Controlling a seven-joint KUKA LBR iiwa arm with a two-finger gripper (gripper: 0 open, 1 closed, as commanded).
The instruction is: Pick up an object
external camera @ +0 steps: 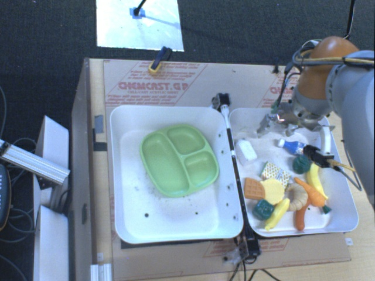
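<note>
My gripper (pixel 268 123) hangs over the back of the right bin (pixel 345 215), below the orange band of the arm (pixel 319 69), and nothing shows in it. The toy foods lie nearer the front. A white block (pixel 246 150) lies just below and left of the gripper, and a blue and white tube (pixel 291 145) lies to its lower right. Further forward are a checkered cracker (pixel 274 171), an orange waffle (pixel 254 188), a yellow disc (pixel 273 190), a banana (pixel 316 180), a carrot (pixel 310 194) and a teal block (pixel 263 209).
The left bin (pixel 132 215) holds a green divided plate (pixel 179 160). A black and white divider rail (pixel 231 151) runs between the bins. A yellow-handled tool (pixel 158 60) lies on the bench behind the bins.
</note>
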